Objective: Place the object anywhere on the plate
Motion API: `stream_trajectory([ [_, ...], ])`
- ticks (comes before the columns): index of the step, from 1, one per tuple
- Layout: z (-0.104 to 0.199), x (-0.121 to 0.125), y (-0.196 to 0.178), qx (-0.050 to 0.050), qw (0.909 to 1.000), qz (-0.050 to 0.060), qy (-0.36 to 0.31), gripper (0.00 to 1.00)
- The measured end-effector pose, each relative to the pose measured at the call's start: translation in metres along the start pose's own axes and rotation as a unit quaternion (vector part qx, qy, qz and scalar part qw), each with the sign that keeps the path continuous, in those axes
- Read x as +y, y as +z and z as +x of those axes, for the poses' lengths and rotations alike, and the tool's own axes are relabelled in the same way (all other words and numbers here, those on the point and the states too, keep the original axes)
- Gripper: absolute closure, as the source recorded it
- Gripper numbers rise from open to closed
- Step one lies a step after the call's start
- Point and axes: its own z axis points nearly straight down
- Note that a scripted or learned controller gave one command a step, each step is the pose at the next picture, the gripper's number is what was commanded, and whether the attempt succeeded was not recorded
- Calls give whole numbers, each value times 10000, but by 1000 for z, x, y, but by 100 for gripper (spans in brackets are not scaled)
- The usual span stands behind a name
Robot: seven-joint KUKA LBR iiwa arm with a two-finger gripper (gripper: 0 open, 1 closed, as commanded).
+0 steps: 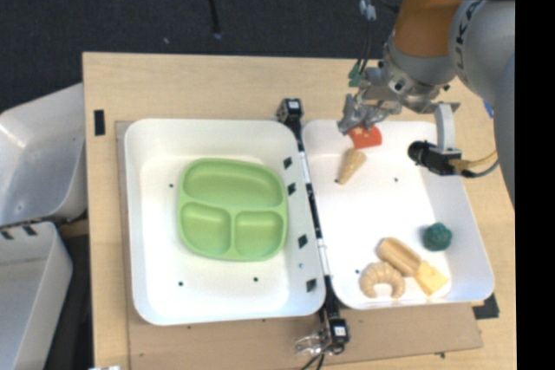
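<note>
- The wooden surface (104, 91) sits in a dark room and holds two white bins side by side.
- The left bin (147, 290) has a green plate (232, 208) in it, with three little sections.
- The right bin (468, 269) holds the toy food.
- The claw (362, 119) hangs over the far end of the right bin, right above a small red piece (367, 136).
- I think the red piece is the thing to move. It lies at the claw's tip, touching or nearly so, and I cannot tell if the claw is apart, together or clamped on it.
- The red piece looks small, light and hard, like plastic toy food. It may be a bit slippery, so squeezing its two flat sides looks best.
- A tan cone (349, 165) lies just beside the red piece and could get bumped.
- A green ball (437, 236), a bread roll (399, 253), a croissant (382, 280) and a yellow cheese wedge (431, 278) sit at the near end, well apart from the claw.
- The raised rims between the bins, with black clips (289, 109), stand in the way, so the piece must go up and over.
</note>
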Motion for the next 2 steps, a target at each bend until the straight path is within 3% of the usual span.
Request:
stream_trajectory([
  [2, 97, 27, 8, 4, 10000, -17, -7, 100],
])
